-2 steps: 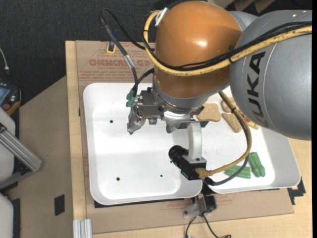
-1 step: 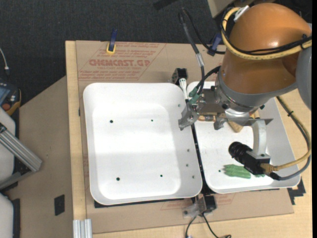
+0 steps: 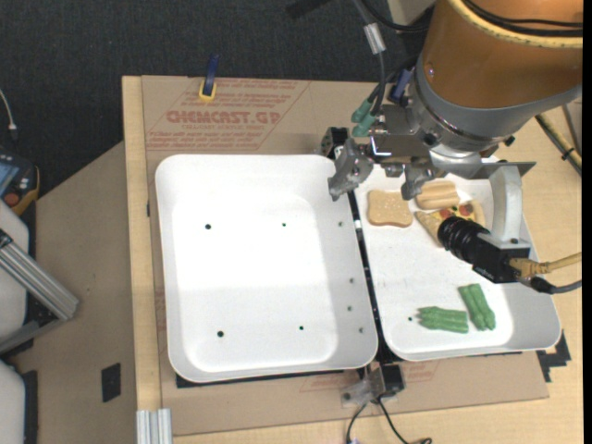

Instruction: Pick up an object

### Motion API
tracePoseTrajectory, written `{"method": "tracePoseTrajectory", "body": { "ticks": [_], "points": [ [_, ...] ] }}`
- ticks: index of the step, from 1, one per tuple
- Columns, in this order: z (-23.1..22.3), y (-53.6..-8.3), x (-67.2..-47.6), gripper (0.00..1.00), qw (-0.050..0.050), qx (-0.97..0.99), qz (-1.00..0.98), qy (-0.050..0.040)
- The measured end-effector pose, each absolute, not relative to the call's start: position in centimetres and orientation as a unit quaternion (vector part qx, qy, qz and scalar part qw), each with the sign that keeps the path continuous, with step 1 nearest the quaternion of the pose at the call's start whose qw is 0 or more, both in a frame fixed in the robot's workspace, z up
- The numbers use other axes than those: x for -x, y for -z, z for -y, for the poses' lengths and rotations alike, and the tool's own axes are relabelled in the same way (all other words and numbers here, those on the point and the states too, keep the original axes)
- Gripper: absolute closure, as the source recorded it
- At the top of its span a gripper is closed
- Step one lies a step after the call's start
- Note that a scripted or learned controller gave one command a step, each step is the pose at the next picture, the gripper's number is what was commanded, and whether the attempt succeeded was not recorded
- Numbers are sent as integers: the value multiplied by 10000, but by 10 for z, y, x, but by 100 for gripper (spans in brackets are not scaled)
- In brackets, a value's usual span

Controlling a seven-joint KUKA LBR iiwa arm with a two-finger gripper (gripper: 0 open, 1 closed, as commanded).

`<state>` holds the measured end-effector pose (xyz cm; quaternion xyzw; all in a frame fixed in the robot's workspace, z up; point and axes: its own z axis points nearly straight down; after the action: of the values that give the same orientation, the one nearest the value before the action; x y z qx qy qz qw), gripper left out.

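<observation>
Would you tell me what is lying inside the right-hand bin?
The right-hand bin holds a toast slice, two green pieces and a bun-like item; the arm covers whatever lies beneath it.

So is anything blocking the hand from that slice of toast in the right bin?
Nothing visible does. The hand hangs at the right bin's upper left corner, with the toast lying bare just below it. A hot dog lies beside the toast, not over it.
</observation>
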<state>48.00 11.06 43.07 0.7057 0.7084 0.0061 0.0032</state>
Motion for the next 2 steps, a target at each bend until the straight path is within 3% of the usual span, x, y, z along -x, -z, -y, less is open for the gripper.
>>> {"method": "tracePoseTrajectory", "body": {
  "ticks": [1,2],
  "points": [
    [-182,-526,-479,0,22,-7040,-7102,-68],
    [-179,-531,-480,100,11,-7064,-7078,-22]
  ]
}}
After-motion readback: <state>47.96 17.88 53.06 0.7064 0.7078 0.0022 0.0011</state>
